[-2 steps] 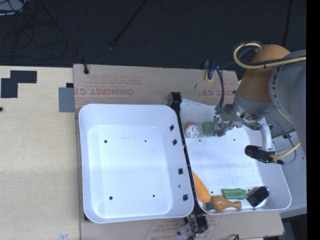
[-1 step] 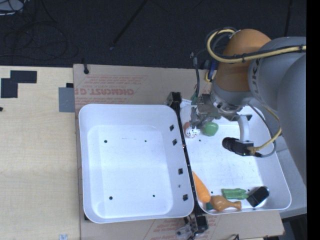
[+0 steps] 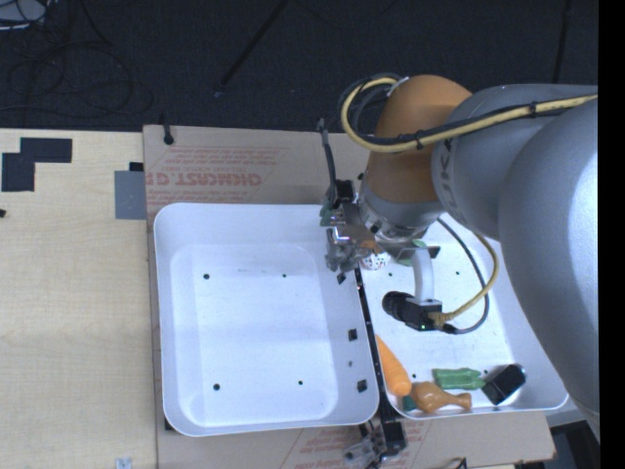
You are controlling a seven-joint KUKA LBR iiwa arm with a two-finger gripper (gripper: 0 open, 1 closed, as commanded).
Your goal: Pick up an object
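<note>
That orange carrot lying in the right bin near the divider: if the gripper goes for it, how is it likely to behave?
The carrot looks like a smooth, tapered toy, so it is probably stiff and light. Its rounded shape may let it roll or slip from the fingers. It lies close against the right bin's wall, which could hamper the gripper.

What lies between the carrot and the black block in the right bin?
In the camera view, a green piece and a tan toy lie between the carrot and the black block, along the right bin's near edge.
</note>
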